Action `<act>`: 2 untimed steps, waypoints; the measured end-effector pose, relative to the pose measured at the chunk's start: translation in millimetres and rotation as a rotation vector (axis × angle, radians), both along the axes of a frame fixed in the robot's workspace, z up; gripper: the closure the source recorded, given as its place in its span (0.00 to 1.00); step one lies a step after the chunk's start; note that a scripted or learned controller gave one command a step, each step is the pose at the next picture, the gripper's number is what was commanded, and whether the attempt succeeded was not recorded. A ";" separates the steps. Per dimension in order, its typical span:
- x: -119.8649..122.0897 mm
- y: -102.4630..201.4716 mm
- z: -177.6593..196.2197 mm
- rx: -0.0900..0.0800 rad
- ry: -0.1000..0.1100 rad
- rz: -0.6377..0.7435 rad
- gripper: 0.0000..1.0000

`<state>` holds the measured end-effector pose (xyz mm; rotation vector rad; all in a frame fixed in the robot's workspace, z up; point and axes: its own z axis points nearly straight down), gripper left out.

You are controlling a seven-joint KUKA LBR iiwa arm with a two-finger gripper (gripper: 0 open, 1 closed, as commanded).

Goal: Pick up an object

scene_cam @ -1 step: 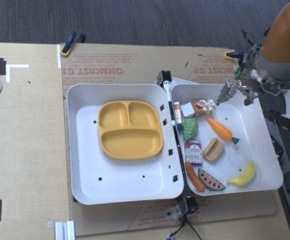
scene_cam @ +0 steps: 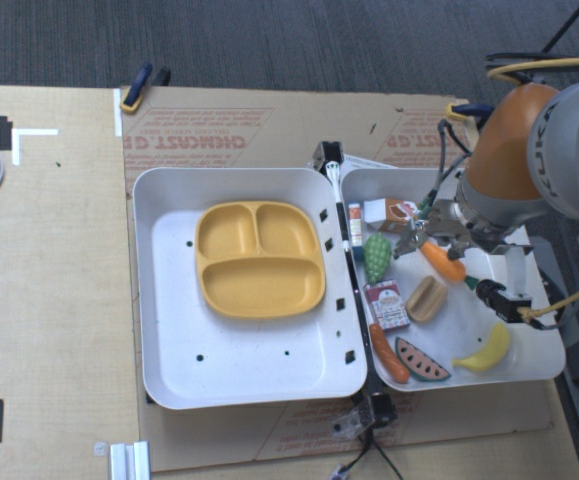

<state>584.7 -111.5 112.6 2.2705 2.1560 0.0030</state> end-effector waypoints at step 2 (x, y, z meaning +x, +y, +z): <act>-15.8 -5.6 -3.4 -0.001 -0.009 0.127 1.00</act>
